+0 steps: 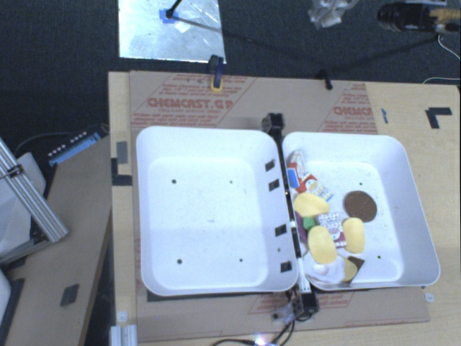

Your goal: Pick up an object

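While the gripper (333,6) hangs blurred beyond the right bin's (410,193) far edge, I cannot tell its state. The objects, with a brown disc (360,205), crowd the bin's left wall, nearer the camera than it.

The gripper (333,6) is blurring at the top edge, its upper part getting cut off; wrappers (306,182) are hiding beneath yellow pieces (311,205).
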Available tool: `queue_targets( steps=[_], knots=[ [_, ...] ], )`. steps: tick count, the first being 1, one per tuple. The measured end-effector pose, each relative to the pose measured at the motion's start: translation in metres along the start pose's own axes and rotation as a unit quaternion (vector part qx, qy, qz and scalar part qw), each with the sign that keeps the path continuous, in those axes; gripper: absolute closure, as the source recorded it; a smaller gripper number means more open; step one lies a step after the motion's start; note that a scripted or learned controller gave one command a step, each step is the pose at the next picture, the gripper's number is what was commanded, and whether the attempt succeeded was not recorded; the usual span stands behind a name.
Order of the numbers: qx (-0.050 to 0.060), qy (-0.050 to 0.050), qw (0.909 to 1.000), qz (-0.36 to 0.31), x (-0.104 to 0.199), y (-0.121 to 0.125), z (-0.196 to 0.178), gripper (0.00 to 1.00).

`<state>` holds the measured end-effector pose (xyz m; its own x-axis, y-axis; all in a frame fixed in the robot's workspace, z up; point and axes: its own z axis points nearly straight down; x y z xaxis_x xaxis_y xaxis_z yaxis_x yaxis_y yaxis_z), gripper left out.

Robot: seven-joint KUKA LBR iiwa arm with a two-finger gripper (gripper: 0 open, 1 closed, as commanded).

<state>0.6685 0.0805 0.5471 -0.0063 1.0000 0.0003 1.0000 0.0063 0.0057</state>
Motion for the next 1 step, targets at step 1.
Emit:
queue_targets(
  steps=[1],
  knots=[
    [-0.001,0.000,1.0000,-0.002,0.0005,0.0001,-0.0113,1.00]
  ],
)
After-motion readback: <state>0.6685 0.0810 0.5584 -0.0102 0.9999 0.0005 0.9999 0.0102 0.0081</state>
